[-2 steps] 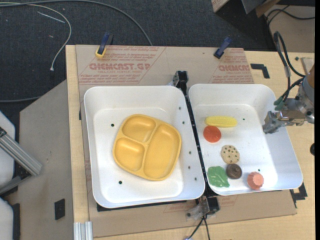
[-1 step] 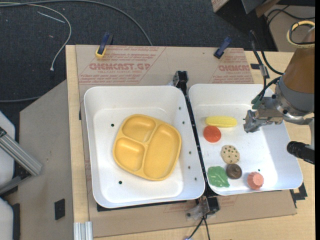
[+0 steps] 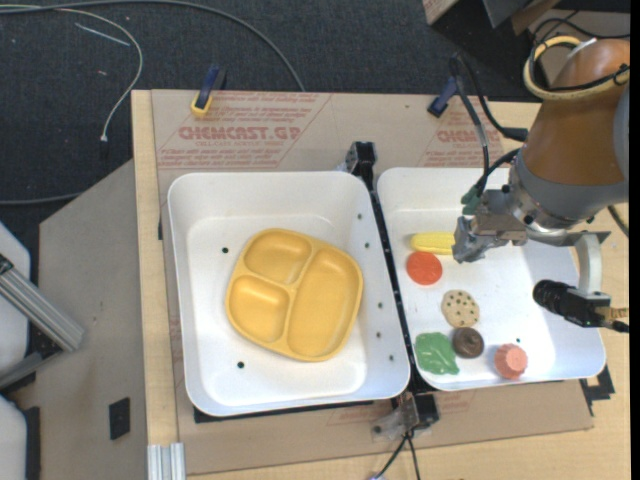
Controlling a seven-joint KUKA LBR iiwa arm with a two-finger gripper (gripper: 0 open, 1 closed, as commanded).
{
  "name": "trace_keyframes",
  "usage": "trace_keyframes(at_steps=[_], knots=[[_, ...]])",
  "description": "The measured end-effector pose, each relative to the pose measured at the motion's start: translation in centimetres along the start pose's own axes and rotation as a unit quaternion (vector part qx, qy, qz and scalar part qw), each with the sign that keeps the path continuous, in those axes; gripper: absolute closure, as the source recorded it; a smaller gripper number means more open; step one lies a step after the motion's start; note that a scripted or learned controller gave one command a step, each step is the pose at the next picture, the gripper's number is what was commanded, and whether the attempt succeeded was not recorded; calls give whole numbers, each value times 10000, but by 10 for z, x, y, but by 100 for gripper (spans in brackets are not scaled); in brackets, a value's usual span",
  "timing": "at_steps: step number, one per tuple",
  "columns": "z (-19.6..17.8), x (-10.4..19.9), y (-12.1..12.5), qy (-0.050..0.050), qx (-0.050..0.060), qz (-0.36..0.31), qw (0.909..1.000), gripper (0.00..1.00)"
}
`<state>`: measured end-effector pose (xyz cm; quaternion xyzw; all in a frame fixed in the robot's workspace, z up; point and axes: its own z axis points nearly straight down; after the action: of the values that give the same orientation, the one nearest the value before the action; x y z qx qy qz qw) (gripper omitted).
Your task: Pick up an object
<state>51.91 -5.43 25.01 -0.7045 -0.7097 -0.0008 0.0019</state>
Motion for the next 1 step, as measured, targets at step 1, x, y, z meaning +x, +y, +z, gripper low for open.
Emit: trace_keyframes(at_steps=[1], knots=[[19,55,7,-1,16,3,10000,100]])
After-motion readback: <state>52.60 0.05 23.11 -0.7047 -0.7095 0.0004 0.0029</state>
